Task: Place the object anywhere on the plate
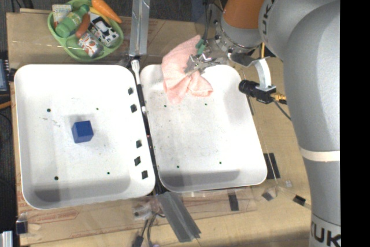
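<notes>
Two white bins are sitting side by side on the bench [34,23]. The pink cloth [184,69] is lying bunched at the right bin's [231,142] far edge: light, limp, best pinched at a raised fold. The gripper [198,64] is touching its top; finger state cannot be told.

light brown wooden surface [34,26], kinda scuffed. two shallow white plastic bins sit on it side by side, touching along middle: left bin [34,142], right bin [243,147]. round green plastic bowl [60,40] stuffed with toy food parked at far left corner, just behind left bin.
</notes>
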